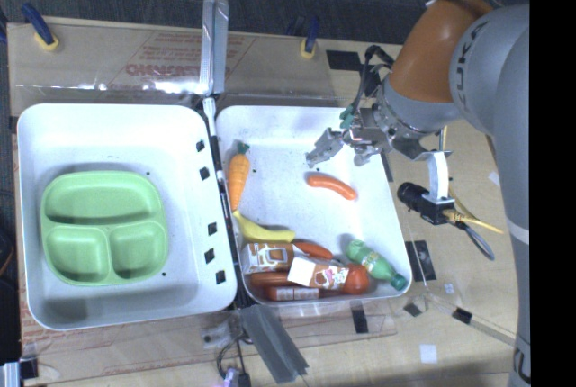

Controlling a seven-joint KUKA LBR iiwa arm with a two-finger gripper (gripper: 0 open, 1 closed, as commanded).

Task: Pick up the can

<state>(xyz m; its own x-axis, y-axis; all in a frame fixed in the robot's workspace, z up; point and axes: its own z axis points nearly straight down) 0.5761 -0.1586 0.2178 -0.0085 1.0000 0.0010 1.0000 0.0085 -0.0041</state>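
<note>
A dark red can [273, 283] appears to lie on its side along the front wall of the right bin [279, 129], partly hidden under a small brown carton [261, 257] and a red-and-white carton [315, 273]. My gripper [337, 151] hangs over the back right part of that bin, just above and behind an orange sausage [331, 186]. Its fingers [317, 157] are spread open with nothing between them. The can is well in front of the gripper, toward the near left.
In the right bin also lie a carrot [237, 178], a banana [263, 232], a second sausage [312, 248], a red round item [357, 280] and a green bottle [373, 264]. The left bin [36, 133] holds a green divided plate [103, 228].
</note>
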